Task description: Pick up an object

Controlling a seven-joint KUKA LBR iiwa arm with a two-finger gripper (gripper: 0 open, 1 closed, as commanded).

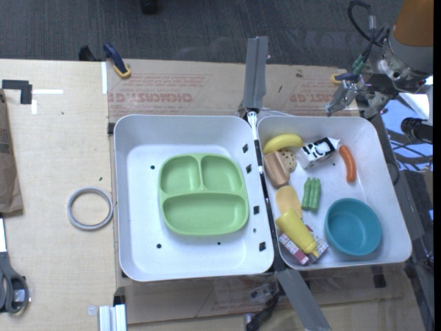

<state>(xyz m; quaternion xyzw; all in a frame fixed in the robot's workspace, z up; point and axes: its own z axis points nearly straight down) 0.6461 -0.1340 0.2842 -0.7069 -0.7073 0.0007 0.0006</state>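
While the end effector [355,95] hangs above the right bin's [386,158] far rim, you can't tell its spread. Your easiest pick is probably the toy hot dog [348,163] near that corner: light, stiff, slick plastic; pinch it mid-length.

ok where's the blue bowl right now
The blue bowl sits in the right bin's near right corner, just right of the green beans.

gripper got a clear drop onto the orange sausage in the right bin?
Probably yes. The orange sausage lies alone on bare bin floor, apart from the black-and-white carton and blue bowl, nothing above it. The gripper hovers over the bin's back rim.
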